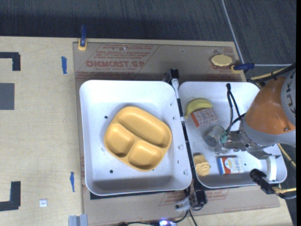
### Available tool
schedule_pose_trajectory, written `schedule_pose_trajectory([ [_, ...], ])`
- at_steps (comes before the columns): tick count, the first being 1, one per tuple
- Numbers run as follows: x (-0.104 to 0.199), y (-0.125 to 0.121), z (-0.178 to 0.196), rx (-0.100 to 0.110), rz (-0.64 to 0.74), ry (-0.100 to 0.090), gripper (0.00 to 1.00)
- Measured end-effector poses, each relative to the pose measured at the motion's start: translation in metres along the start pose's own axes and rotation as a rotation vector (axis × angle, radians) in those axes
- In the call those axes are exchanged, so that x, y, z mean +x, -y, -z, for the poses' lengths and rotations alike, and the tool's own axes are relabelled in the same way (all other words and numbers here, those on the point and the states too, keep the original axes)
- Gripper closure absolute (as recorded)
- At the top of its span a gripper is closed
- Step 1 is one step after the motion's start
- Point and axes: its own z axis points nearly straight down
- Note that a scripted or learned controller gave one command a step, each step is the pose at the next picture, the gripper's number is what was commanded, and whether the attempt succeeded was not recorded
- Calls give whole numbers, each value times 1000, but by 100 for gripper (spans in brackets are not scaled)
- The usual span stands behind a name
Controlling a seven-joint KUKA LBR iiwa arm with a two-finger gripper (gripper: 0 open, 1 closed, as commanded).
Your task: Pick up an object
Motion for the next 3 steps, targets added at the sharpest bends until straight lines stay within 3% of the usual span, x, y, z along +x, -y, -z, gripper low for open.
schedule_pose_trajectory([
  [1, 0, 0, 0, 0, 0, 0, 0],
  [2, 3, 4, -19, 8, -3, 0, 0],
  [3, 4, 3, -10, 6, -2, 1, 100],
])
